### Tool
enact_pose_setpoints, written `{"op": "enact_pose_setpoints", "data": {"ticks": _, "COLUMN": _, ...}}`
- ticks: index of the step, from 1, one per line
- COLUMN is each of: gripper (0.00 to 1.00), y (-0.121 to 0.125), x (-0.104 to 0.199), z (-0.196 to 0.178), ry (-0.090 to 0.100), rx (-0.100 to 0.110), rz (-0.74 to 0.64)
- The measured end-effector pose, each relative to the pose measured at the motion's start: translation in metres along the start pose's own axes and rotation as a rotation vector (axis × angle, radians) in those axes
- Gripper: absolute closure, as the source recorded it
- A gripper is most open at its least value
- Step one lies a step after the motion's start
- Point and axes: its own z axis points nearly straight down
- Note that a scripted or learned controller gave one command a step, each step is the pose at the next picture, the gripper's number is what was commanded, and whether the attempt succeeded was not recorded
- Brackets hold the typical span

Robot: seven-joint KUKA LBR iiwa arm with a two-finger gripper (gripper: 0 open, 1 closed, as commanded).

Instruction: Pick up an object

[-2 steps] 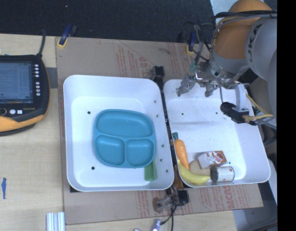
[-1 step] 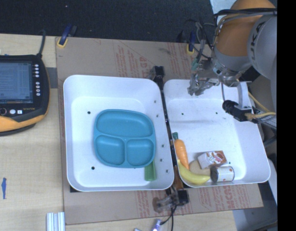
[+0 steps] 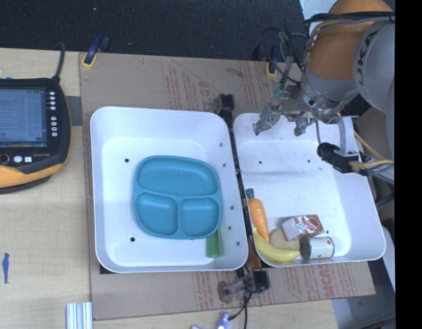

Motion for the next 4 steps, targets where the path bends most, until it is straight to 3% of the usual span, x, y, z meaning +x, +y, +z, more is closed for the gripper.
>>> {"op": "enact_pose_setpoints", "data": {"ticks": 1, "gripper": 1.0, "y": 0.0, "x": -0.001, "z": -0.01, "ry": 0.0, "rx": 0.001, "rz": -0.002}}
{"op": "enact_pose_setpoints", "data": {"ticks": 2, "gripper": 0.0, "y": 0.0, "x": -0.001, "z": -0.01, "ry": 0.0, "rx": 0.002, "rz": -0.002}}
{"op": "enact_pose_setpoints", "data": {"ticks": 3, "gripper": 1.0, "y": 0.0, "x": -0.001, "z": -0.021, "ry": 0.0, "rx": 0.002, "rz": -0.003}}
{"op": "enact_pose_setpoints", "data": {"ticks": 4, "gripper": 0.0, "y": 0.0, "x": -0.001, "z": -0.021, "ry": 0.0, "rx": 0.002, "rz": -0.003}}
